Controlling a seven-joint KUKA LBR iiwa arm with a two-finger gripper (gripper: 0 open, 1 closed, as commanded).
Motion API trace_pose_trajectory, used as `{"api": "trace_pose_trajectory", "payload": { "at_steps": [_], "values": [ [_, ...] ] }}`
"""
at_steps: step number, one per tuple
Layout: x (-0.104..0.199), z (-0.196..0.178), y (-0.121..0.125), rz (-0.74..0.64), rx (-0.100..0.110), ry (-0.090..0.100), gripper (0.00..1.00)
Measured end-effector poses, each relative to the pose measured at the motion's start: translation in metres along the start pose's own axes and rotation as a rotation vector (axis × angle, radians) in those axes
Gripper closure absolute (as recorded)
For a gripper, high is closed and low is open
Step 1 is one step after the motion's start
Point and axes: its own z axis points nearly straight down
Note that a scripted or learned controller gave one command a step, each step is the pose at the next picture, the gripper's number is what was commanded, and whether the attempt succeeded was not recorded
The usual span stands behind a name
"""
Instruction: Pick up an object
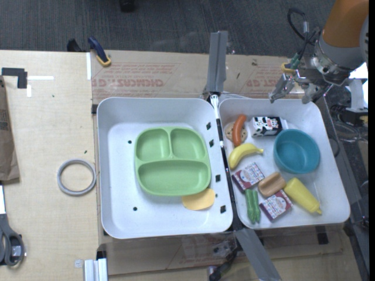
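Note:
The right bin (pixel 328 134) holds several items: a blue bowl (pixel 297 151), a banana (pixel 245 153), an orange hot dog (pixel 239 129), a black-and-white carton (pixel 266 126), two small packets (pixel 249 175), a brown bun (pixel 271 184), a yellow bottle (pixel 303 195) and a green pod (pixel 252 205). My gripper (pixel 292 93) hangs over the back rim of this bin, above and behind the carton. Its two fingers (pixel 276 94) are spread apart with nothing between them.
The left bin (pixel 111 157) holds a green divided plate (pixel 173 161) and a yellow chip (pixel 198 200). On the bench to the left lie a grey ring (pixel 76 176), a blue clamp (pixel 99 50) and scissors (pixel 9 247). Cables hang at the right.

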Motion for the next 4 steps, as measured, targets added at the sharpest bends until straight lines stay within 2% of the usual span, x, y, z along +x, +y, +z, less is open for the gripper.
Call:
{"api": "trace_pose_trajectory", "payload": {
  "at_steps": [1,2,3,4],
  "values": [
    [-0.017,0.130,-0.013,-0.132,-0.021,-0.003,0.00],
    [-0.014,0.151,-0.052,-0.209,-0.006,-0.001,0.00],
    [0.007,0.152,-0.018,0.110,0.006,0.000,0.00],
    [-0.026,0.113,-0.090,0.055,-0.001,0.000,0.00]
  ]
}}
